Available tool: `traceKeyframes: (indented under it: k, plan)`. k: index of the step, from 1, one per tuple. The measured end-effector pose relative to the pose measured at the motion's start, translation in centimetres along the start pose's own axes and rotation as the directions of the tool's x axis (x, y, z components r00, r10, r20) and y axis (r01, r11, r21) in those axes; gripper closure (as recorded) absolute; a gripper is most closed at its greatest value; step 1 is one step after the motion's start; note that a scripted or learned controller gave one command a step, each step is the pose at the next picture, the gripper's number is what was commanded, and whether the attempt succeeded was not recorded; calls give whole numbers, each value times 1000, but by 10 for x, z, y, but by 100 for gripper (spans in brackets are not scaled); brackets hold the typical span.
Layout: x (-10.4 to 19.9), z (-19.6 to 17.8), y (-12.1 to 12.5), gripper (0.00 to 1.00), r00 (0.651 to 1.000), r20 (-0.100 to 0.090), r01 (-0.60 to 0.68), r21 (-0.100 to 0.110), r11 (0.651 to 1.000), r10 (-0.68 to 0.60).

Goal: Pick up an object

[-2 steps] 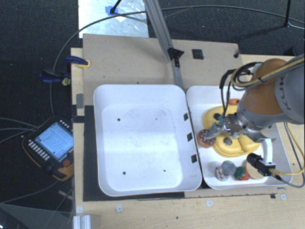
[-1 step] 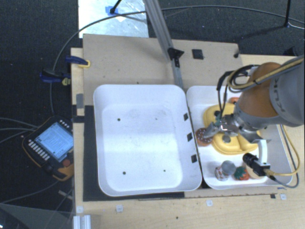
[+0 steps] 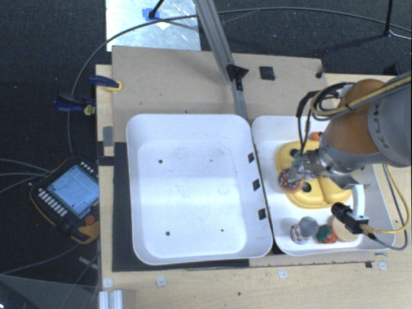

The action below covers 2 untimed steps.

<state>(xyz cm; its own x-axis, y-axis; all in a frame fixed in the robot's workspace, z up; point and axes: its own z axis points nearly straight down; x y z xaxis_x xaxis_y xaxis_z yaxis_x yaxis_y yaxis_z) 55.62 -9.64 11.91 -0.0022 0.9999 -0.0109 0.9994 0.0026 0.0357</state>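
At the far left, off the bench, a black and orange handheld pendant with a lit blue screen (image 3: 69, 197) lay on the dark floor among thin cables. A blue and yellow clamp (image 3: 103, 82) gripped the left rear edge of the tan bench top (image 3: 180, 82). The shallow white plastic left bin (image 3: 190, 188) sat on the bench, its right wall touching the shallow white plastic right bin (image 3: 267, 172), with small black clips along the shared seam. A grey metal pole (image 3: 215, 34) crossed the rear of the bench at a slant. In the right bin, a yellow moulded plastic object (image 3: 318, 195) lay near the middle, and a small round reddish-brown item (image 3: 289, 181) rested against its left edge. Near the front wall of that bin sat a small grey and white object (image 3: 302, 229) and, just beside it, a small red and green object (image 3: 326, 234). The grey arm with the orange band (image 3: 360, 118) reached in from the right, and its two-finger gripper (image 3: 300, 170) was positioned over the left part of the yellow object, just beside the reddish-brown item. The state of the gripper could not be determined, as the arm hid its tip and the view was too coarse.
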Motion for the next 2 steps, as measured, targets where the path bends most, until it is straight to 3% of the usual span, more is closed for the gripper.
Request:
traceKeyframes:
  k: [1, 2]
  plan:
    - [-2, -58, 13, 100, 1000, -10, 2, 29, 1000, -2]
    - [-3, -109, 17, 100, 1000, -10, 3, 29, 1000, -2]
